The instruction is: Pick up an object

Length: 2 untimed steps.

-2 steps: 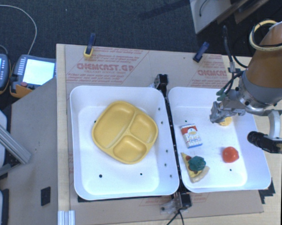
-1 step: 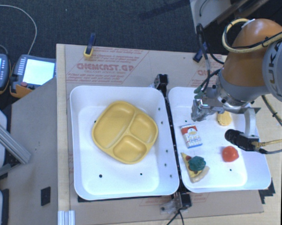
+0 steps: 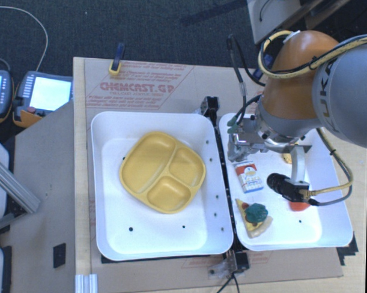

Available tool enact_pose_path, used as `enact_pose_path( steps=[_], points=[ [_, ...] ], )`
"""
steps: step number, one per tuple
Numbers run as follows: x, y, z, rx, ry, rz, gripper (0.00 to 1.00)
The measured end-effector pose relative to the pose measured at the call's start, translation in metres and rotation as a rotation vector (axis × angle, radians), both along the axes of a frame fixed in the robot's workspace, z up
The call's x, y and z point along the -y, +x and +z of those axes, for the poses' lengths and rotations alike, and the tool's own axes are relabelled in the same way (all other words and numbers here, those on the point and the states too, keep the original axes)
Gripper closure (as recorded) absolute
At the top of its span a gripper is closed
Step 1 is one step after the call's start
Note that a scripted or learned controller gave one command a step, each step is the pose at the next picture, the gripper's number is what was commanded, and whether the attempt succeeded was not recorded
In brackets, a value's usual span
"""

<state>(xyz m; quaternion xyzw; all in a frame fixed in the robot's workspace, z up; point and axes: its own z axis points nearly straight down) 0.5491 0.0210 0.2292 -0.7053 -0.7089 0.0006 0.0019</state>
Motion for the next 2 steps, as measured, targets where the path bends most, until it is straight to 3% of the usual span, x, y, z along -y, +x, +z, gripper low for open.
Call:
enact_pose_path(
  steps=[1,2],
  points=[
    [-0.0449,-0.0141,-0.0044,0.000,0.000,0.000,1.00],
    [-0.0420,-0.0135,-0.0042,0.001,-0.001,-0.004,0.00]
  ],
)
